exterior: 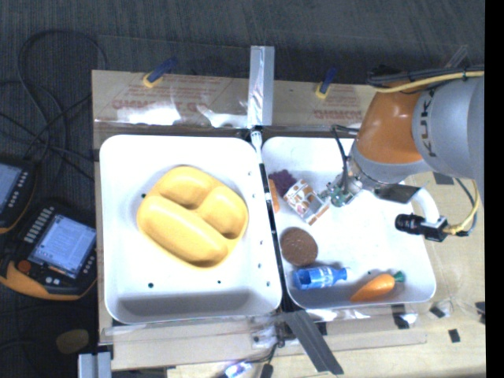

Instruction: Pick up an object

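Grey arm [457, 124] reads "KUK" on its side; gripper [341, 193] sits at 3 o'clock of the patterned box [300, 198], jaws' state unclear

Left bin [118, 290]: large yellow bread-shaped object [191, 215] fills the centre; bare floor along the rim.
Right bin [425, 278]: patterned small box [300, 198], brown disc [299, 246], blue bottle [320, 276] and carrot [373, 287] crowd left and front.
Open floor: right bin's middle-right.
Overhead: arm [425, 128] over the back right corner.
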Controlling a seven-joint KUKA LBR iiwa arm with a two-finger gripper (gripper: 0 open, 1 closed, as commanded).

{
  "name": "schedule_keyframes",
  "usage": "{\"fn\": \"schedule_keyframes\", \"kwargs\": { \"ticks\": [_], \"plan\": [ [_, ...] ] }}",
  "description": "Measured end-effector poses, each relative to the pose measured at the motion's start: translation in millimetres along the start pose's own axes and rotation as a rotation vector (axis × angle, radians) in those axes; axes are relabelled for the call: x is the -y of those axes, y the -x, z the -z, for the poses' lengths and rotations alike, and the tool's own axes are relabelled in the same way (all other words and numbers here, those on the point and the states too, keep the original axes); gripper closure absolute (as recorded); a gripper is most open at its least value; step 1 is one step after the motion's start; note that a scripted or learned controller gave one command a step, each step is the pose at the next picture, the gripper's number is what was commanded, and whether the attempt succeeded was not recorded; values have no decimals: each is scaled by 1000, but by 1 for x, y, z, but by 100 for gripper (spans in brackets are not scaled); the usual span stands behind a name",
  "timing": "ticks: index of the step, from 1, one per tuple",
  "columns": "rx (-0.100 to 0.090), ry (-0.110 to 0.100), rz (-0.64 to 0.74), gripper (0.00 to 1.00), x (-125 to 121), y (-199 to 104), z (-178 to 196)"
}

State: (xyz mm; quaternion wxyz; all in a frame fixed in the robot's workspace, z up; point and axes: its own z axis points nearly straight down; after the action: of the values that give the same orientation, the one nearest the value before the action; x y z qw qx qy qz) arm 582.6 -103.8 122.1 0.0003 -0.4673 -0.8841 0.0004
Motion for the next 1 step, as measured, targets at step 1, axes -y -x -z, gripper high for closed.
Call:
{"fn": "schedule_keyframes", "kwargs": {
  "ticks": [1],
  "plan": [
    [17, 26, -114, 100, -21, 19, -19]
  ]
}}
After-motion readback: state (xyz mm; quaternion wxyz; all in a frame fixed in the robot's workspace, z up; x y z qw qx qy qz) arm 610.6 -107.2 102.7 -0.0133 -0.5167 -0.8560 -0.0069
